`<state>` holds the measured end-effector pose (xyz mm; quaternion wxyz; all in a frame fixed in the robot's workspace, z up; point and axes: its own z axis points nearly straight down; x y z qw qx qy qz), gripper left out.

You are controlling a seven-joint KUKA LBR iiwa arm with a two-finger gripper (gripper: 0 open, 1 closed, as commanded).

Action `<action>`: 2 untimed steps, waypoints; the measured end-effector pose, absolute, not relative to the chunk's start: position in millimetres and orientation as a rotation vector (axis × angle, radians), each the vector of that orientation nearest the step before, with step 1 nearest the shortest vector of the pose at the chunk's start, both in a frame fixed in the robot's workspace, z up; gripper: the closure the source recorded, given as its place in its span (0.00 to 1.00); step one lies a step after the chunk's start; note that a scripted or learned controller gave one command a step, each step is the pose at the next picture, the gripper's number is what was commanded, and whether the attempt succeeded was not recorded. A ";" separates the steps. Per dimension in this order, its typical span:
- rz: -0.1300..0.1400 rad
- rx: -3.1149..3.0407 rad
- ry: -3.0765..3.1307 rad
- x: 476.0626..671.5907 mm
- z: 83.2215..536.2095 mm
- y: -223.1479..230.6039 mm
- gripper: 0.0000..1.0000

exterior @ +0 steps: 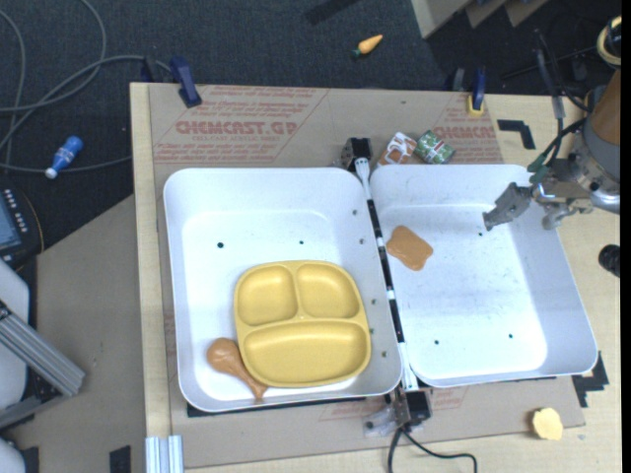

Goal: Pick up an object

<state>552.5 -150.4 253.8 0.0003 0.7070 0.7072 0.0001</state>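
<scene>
The hand (515,208), holding nothing, hangs at the right of the frame, with the orange toast slice (408,248) lying to its lower left in the right bin (493,348).

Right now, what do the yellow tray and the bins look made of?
Tray: likely moulded plastic, matte yellow; rounded corners, three smooth moulded compartments, soft sheen. Left bin and right bin: probably thin formed plastic, white, semi-gloss; curved rims and rounded corners. I cannot rule out coated metal for the bins.
</scene>
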 end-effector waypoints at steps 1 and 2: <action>-0.003 2.219 2.233 592.2 176.4 -99.1 0.00; -0.005 2.223 2.227 611.2 116.2 -91.2 0.00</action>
